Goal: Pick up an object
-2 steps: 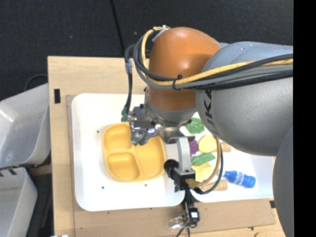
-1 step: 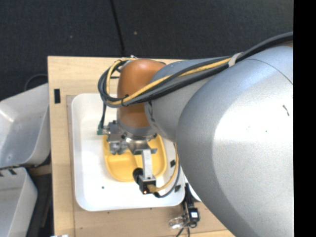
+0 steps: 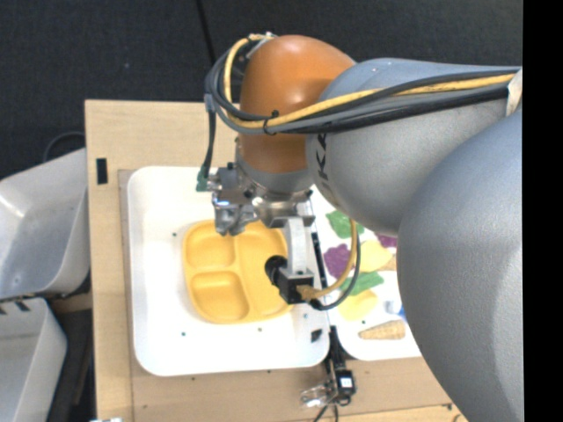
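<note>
A yellow divided plate (image 3: 220, 275) lies in the left white bin (image 3: 158, 323), near its middle. My gripper (image 3: 229, 220) hangs from the orange wrist, low over the plate's far rim. The arm hides the plate's right edge. In the right bin (image 3: 374, 350), mostly hidden under the arm, lie a purple grape bunch (image 3: 337, 258), a green piece (image 3: 365, 282), yellow pieces (image 3: 359, 306) and a tan cone (image 3: 383, 330).
The bins sit on a pale wooden bench (image 3: 106, 130). The grey arm covers most of the right bin and the view's right side. A white object (image 3: 40, 227) stands off the bench at the left. A small metal clip (image 3: 324, 392) sits at the bench's front edge.
</note>
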Robot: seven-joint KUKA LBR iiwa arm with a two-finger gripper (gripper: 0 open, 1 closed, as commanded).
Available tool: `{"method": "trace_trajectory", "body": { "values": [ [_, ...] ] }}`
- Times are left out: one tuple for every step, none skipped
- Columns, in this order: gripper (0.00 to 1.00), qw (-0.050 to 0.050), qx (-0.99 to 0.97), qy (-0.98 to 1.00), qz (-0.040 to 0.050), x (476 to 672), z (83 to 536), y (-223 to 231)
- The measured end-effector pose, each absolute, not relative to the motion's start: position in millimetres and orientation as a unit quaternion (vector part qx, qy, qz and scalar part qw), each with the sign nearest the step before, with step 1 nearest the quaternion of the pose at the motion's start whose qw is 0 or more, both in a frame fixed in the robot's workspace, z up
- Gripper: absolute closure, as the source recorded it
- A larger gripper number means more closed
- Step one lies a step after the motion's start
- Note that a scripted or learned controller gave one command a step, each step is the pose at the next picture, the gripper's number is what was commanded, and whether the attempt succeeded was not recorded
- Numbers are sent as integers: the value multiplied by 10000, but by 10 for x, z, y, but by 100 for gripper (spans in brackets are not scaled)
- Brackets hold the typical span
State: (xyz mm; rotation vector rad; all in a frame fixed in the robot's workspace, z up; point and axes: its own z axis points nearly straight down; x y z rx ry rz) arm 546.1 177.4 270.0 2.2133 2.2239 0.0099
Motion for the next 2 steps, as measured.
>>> {"method": "trace_trajectory", "body": {
  "values": [
    [100, 12, 7061, 7081, 11, 5861, 2334, 2217],
    [100, 16, 7072, 7071, 16, 6395, 2758, 1677]
  ]
}}
